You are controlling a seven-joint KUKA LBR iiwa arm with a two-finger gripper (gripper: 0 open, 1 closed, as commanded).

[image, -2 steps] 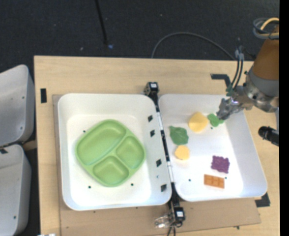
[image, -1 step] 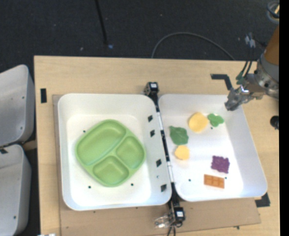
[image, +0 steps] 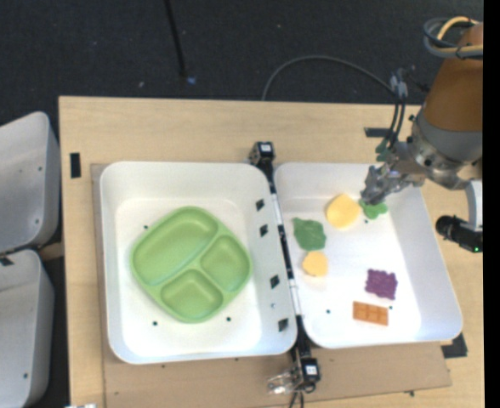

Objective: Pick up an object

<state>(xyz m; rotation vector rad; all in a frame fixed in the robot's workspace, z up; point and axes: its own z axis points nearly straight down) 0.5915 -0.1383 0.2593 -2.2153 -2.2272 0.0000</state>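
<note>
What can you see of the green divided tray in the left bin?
The green divided tray is a light green, smooth, plastic-looking plate with rounded corners and three compartments: one large one across its upper left, two smaller ones at lower right. It lies flat, right side up, turned at an angle to the walls of the left bin, roughly in the middle of the bin's floor. Nothing lies in its compartments, and nothing but the floor touches it.
</note>
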